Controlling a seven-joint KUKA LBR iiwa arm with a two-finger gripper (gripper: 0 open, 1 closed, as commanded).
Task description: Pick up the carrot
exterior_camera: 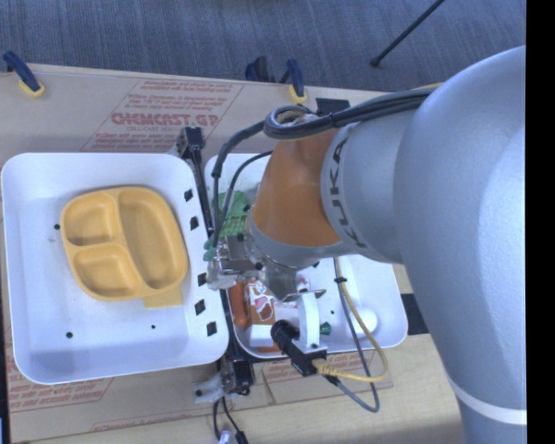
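Note:
The arm, with its orange band [296, 192], reaches down into the right bin [388, 317] and covers most of it. My gripper [264, 294] hangs under the wrist near the bin's left wall, low over the contents. An orange object that looks like the carrot [242, 314] lies just beneath and to the left of it, against the bin's left wall, partly hidden by the gripper. I cannot make out whether the gripper touches it.
The left bin [28, 276] holds a yellow divided plate [120, 243]. A green object [232, 209] lies in the right bin beside the arm. Cables [351, 377] loop over the right bin's near edge. Blue clamps [23, 72] hold the cardboard at the back.

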